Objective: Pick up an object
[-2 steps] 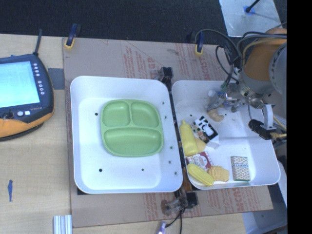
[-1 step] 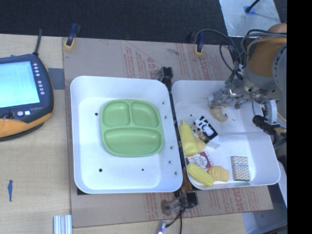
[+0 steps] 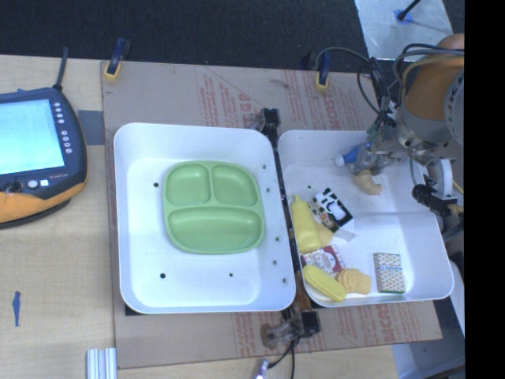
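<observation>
Tan obj (image 3: 368, 182) just below end effector (image 3: 369, 161).

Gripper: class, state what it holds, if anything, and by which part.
It cannot be told. The gripper sits low in the right bin above a tan item, with nothing seen between its fingers.

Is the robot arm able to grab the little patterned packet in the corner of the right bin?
Probably yes. The packet lies flat and alone near the bin's front right corner, nothing on top, and the gripper hangs over the same bin.

The arm (image 3: 430, 93) reaches in from the right, its gripper (image 3: 369, 158) lowered.
</observation>
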Robot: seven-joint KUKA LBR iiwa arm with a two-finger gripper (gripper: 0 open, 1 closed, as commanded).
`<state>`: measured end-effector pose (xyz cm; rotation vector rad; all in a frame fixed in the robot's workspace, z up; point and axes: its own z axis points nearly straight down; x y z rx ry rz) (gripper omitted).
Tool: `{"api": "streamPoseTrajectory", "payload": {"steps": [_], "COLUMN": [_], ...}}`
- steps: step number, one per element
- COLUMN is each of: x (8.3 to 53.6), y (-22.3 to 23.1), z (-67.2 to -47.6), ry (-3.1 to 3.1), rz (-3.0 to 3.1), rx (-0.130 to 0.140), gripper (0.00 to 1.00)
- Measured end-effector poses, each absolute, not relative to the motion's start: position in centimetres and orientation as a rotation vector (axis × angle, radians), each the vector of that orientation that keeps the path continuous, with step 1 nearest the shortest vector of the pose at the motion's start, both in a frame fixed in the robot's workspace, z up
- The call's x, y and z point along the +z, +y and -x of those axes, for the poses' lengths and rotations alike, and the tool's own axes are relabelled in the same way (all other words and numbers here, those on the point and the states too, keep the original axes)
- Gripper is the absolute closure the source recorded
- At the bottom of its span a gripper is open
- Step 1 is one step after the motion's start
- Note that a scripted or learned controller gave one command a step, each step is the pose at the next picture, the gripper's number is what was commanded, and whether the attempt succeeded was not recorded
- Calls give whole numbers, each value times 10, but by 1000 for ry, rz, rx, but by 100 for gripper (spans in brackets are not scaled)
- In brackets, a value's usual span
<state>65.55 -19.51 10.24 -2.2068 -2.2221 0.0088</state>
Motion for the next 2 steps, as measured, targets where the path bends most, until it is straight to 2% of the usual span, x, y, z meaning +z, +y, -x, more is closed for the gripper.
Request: {"api": "streamPoseTrajectory", "payload": {"steps": [2], "x": [192], "y": [-41], "z": [-600], "ry": [-2228], "rz": [2211], "rx": [5], "gripper": [100]}}
